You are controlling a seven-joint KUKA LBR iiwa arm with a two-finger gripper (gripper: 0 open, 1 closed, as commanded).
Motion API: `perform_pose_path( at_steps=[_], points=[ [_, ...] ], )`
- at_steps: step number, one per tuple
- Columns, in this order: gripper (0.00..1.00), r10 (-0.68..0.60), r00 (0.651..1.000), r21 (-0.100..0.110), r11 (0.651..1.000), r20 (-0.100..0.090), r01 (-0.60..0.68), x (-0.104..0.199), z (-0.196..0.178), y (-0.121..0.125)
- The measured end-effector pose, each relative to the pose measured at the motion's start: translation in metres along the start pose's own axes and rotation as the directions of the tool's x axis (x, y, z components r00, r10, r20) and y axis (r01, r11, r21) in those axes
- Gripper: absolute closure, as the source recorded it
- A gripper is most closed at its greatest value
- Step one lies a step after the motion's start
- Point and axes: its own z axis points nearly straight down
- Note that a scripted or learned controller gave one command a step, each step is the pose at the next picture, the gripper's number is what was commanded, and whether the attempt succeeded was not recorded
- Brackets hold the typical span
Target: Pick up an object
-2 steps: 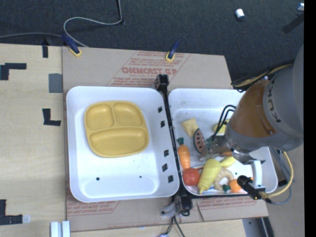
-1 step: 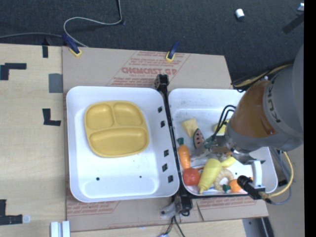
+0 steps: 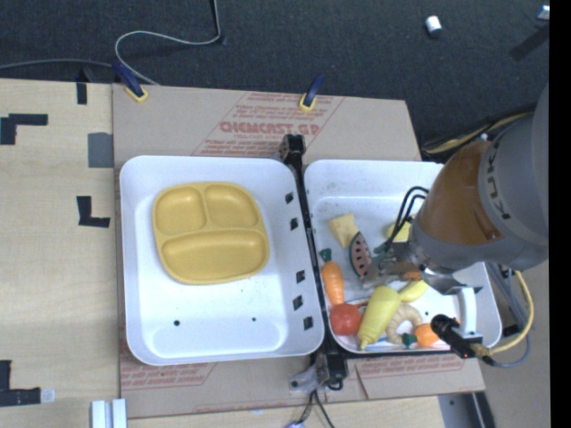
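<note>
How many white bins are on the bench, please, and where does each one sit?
2. The left bin holds a yellow divided plate. The right bin sits directly beside it, holding the toy food pile, with the arm over it.

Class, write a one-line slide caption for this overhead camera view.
KUKA arm reaches into the right bin of toy food; a yellow divided plate sits in the left bin.
</note>
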Motion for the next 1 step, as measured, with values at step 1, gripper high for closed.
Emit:
perform_pose_path(
  at_steps=[1],
  points=[
    [0.00,0.000,1.000,0.000,1.000,0.000,0.000,0.0000,0.0001,-0.0001]
  ],
)
